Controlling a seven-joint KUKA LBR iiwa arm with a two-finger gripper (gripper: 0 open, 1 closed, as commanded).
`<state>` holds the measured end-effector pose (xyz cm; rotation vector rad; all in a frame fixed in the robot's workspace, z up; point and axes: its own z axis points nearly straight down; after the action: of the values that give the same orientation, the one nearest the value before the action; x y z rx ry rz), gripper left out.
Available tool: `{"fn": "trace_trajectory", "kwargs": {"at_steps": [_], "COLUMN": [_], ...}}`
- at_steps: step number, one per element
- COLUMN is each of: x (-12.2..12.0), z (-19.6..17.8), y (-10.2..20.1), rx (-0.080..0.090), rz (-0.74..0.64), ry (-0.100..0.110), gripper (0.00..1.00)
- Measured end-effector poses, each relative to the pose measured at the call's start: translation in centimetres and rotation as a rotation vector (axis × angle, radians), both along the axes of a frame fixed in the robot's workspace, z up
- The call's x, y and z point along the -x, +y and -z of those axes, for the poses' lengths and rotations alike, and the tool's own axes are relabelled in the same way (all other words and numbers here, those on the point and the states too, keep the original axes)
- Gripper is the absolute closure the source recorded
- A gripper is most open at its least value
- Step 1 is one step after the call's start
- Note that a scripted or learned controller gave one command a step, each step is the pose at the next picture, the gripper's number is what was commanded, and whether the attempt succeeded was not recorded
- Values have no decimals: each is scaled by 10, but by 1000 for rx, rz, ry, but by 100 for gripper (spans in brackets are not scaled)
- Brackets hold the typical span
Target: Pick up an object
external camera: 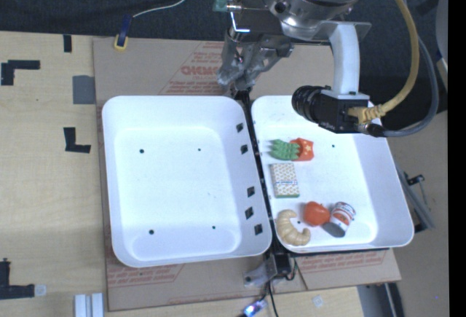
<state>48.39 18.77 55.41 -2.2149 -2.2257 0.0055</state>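
Here, the things to pick from all lie in the right bin [378, 162], gathered along its left and near side: one green vegetable toy [285, 150] touching one red block [303, 150], one small patterned box [285, 181] just below them, then one croissant [293, 229], one red tomato-like ball [315, 213] and one small can [341, 216] lying on its side in a tight row by the near rim. That makes six objects, one of each. They look simply scattered loose, as things dropped into a tray would settle, not set out in any order.

The left bin [116, 162] shows four dark dots on its floor and a row of four dark clips along the shared wall.

The gripper [239, 71] hangs above the far end of that shared wall, well apart from every object, with nothing seen in it; whether it is spread or closed cannot be told. My guess is that it is poised high before reaching down.
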Motion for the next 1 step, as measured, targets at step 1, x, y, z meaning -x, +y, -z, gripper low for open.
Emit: {"fn": "trace_trajectory", "kwargs": {"at_steps": [1], "x": [0], "z": [-10], "y": [0], "rx": [1], "rz": [-1], "ry": [1], "gripper": [100]}}
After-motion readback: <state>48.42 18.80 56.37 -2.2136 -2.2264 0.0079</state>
